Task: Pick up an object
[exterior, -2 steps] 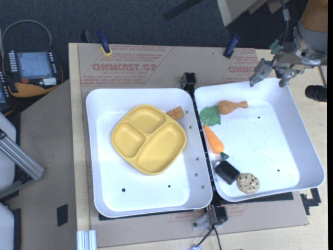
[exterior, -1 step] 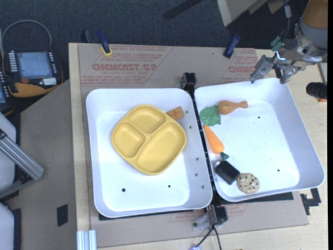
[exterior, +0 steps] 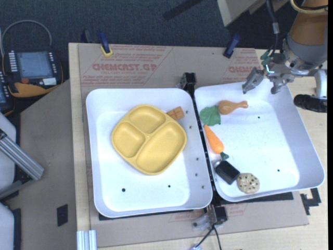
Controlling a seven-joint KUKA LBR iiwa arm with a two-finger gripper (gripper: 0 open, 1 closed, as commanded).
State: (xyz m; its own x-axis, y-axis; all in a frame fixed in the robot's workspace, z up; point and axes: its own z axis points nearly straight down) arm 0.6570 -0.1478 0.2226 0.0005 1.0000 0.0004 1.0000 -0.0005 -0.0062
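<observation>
The gripper (exterior: 264,83) hangs over the far rim of the right bin (exterior: 291,139), at about one o'clock in the picture. Its two fingers (exterior: 251,83) are spread wide apart, and nothing sits between them. Above it you can see the orange band (exterior: 308,27) on the arm.

In the right bin, the toys lie along the left side. A brown chicken leg (exterior: 232,106) lies near the top, at about eleven o'clock in that bin, just below and to the left of the gripper but not touching it. Beside it, to the left, is a green leafy piece (exterior: 210,115), and they seem to touch, though it is hard to be sure. Below the green piece is an orange carrot (exterior: 214,138), pointing up and down along the bin's left wall. Lower still, at about seven o'clock in the bin, is a small black block (exterior: 227,171). A round cookie (exterior: 248,183) with dark dots lies right next to the block, on its lower right.

The left bin (exterior: 104,155) holds a yellow plate (exterior: 149,139) with three parts, sitting near the middle. A small brown block (exterior: 176,113) lies at the plate's one o'clock edge, touching it.
</observation>
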